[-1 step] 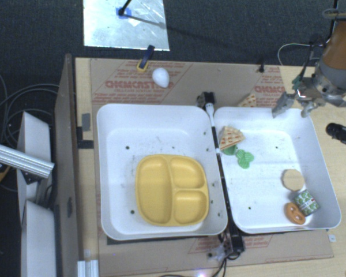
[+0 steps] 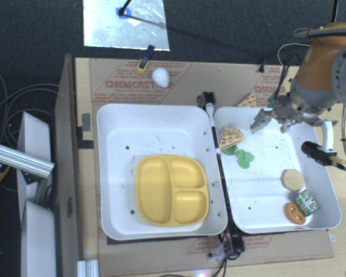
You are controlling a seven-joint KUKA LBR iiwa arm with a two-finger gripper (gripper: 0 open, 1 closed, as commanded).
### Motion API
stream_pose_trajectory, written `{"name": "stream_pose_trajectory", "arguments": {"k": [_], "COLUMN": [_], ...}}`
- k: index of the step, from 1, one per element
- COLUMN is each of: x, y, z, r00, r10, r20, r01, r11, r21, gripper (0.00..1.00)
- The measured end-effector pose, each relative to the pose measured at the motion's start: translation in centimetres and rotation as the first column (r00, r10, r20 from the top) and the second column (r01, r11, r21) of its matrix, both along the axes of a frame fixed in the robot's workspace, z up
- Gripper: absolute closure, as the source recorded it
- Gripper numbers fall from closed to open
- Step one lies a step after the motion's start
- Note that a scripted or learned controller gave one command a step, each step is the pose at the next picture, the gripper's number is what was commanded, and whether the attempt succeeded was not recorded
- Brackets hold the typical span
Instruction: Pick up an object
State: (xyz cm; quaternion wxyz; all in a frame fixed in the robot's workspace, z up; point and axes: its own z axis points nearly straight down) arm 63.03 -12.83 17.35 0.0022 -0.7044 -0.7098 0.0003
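Nothing lifted yet — the gripper (image 2: 272,122) hangs over the right bin's (image 2: 265,215) back edge with fingers spread and bare, while the waffle wedge (image 2: 231,137), green pieces (image 2: 243,157), cookie (image 2: 292,179), can (image 2: 306,201) and pretzel (image 2: 294,213) lie waiting — the whole pick remains.

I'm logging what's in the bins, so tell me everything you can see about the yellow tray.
The yellow tray looks like smooth plastic, squarish with rounded corners, and has three compartments: one long on its left, two smaller on its right. It lies flat, right side up, slightly turned, on the floor of the left bin, toward its front. Nothing sits in it.
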Motion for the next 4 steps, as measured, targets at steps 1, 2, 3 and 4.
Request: {"name": "stream_pose_trajectory", "arguments": {"k": [1,2,3,4], "x": [-3.6,-6.9,2.5,-2.9], "y": [3.9,2.7,3.1,3.8], "z": [-6.7,-9.1,-8.7,-9.0], "r00": [1.000,1.000,1.000,1.000], "r10": [-0.001,-0.008,-0.001,-0.008], "r20": [-0.004,0.001,0.014,0.001], "r01": [0.001,0.008,0.001,0.008], "r11": [1.000,1.000,1.000,1.000], "r21": [0.001,-0.002,-0.004,-0.002], "gripper": [0.00,0.00,0.00,0.00]}}
